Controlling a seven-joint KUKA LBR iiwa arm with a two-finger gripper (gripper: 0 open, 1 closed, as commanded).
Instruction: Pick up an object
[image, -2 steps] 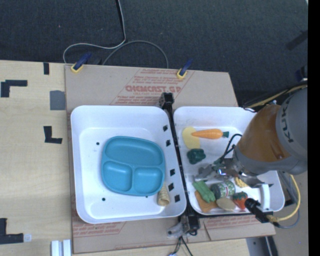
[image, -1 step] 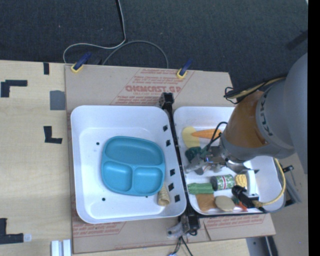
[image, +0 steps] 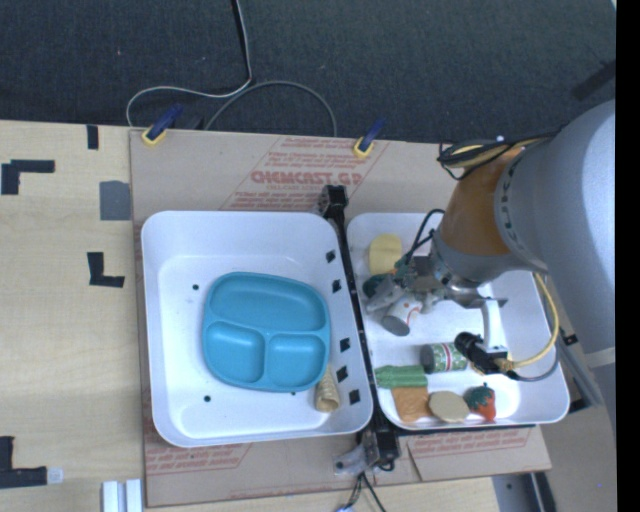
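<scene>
Objects crowd the right bin: a yellow piece near its top-left corner, a bottle and green block toward its bottom edge. Reaching in to choose one, the tool hangs low by the left wall; its opening cannot be told.

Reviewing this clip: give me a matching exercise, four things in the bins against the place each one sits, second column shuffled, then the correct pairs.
Things:
1. blue divided plate
2. yellow block
3. green bottle
4. gripper

Places:
A. far corner of the right bin, by the divider
B. middle of the right bin, under the arm
C. left bin
D. right bin, low over a grey piece near the divider

Pairs: 1-C, 2-A, 3-B, 4-D
</scene>
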